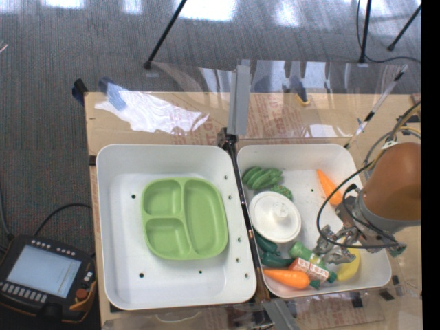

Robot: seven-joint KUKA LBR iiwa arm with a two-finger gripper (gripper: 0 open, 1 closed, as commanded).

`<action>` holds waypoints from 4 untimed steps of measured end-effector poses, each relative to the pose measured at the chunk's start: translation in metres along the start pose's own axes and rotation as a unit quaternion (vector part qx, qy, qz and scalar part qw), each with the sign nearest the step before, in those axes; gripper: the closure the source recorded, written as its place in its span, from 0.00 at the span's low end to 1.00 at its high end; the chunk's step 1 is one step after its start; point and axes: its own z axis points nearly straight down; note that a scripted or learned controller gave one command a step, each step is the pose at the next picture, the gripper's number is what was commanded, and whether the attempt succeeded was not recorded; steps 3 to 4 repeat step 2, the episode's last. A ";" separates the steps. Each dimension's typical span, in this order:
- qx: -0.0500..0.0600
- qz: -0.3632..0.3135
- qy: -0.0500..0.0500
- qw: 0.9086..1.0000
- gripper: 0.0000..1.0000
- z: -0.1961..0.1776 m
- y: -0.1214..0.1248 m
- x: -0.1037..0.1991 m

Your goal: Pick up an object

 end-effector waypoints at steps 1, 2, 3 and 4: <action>0.001 -0.001 -0.001 1.000 0.00 -0.001 0.000 -0.001; 0.005 -0.046 -0.001 0.999 0.00 -0.002 -0.038 -0.081; 0.005 -0.046 -0.001 0.999 0.00 -0.002 -0.038 -0.081; 0.005 -0.046 -0.001 0.999 0.00 -0.002 -0.038 -0.081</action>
